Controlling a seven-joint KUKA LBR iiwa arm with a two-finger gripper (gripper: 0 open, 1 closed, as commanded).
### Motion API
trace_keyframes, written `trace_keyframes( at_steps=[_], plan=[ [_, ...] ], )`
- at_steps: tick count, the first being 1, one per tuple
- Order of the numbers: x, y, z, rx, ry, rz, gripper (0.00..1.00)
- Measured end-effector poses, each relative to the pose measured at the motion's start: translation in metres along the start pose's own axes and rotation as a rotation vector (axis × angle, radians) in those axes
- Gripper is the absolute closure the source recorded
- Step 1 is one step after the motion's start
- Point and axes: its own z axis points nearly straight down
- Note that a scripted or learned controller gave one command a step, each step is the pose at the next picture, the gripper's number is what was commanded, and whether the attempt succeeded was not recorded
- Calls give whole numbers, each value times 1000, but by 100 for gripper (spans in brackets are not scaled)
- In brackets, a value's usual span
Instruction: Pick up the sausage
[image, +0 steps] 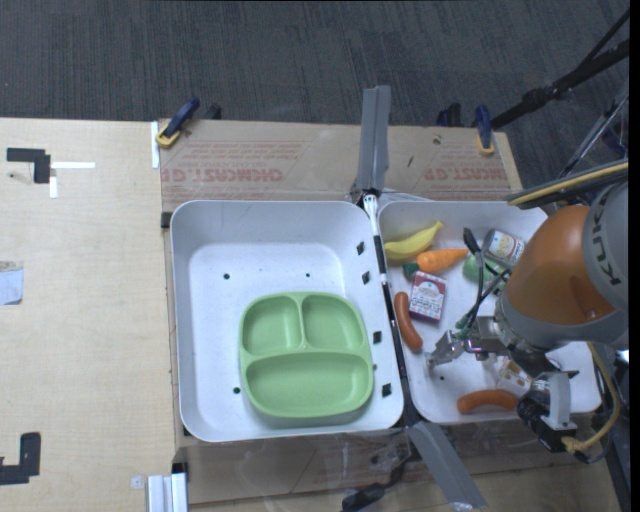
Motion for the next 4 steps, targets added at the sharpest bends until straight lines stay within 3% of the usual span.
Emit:
trace_keyframes(
  at_steps=[1, 2, 3, 4],
  plan=[
    [-60, 5, -31, -12, 2, -70, 0],
    [-73, 2, -84, -2, 0, -104, 0],
    [-13, 8, -24, -30, -11, -52, 0],
    [-71, 1, -67, -1, 0, -152, 0]
  ],
)
